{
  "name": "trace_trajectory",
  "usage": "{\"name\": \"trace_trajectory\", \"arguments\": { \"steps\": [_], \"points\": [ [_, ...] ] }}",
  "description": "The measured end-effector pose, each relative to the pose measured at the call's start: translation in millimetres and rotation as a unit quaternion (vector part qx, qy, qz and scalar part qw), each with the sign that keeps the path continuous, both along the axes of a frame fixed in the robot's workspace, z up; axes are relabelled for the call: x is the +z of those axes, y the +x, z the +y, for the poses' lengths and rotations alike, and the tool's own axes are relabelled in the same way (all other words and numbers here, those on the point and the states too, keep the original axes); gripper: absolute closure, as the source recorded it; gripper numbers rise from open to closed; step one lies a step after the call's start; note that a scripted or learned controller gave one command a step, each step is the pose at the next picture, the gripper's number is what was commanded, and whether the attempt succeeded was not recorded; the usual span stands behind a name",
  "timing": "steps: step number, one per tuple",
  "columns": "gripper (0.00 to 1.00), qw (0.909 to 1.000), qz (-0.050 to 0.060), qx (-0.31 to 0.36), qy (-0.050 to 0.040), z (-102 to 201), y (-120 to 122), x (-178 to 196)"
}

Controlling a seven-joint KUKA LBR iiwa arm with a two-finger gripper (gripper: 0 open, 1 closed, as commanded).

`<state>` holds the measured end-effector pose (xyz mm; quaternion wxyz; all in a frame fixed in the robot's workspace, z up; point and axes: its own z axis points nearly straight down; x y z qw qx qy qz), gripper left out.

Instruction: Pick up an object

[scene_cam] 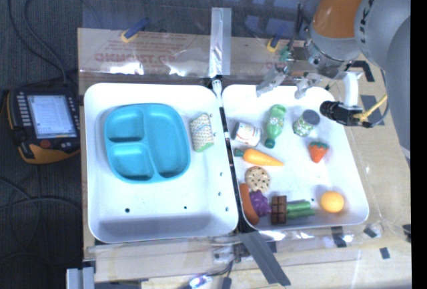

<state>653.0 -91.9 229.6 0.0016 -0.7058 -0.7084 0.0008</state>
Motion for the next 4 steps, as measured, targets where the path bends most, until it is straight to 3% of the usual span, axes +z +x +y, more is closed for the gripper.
{"name": "trace_trajectory", "arguments": {
  "steps": [1, 2, 3, 4],
  "points": [
    [0.00, 0.9998, 0.000, -0.021, -0.0008, -29, -43, -120],
    [1.00, 0.9998, 0.002, -0.021, 0.0010, -28, -44, -112],
    [1.00, 0.9983, -0.001, -0.058, -0.0018, -18, -38, -2],
    [0.00, 0.9983, -0.001, -0.058, -0.0020, -18, -38, -2]
  ]
}}
